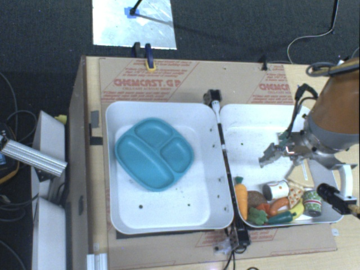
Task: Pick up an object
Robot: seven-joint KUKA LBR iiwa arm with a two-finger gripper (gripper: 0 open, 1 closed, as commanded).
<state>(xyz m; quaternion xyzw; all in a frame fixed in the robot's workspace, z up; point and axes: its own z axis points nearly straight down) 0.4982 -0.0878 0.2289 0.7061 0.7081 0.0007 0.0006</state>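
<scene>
Toy food pile [275, 204] sits jammed in the near corner of the right bin [253, 129], carrot [241, 200] lying lengthwise along the divider. End effector [274, 153] hangs just behind the pile, fingers spread, nothing held. Pick target lies toward the near rim; blue tray [153, 153] well left.

Left bin [129, 207]: a blue divided plate [154, 153] is occupying its middle, leaving white floor lying open along the near edge and the right side.
Right bin [247, 122]: its far half is lying bare.
Right bin, near edge: toy foods are crowding together, a carrot [241, 198], a can [312, 202] and others touching.
Arm [337, 114]: it is hanging over the right bin's right side, the gripper [274, 152] standing above the bare floor.
</scene>
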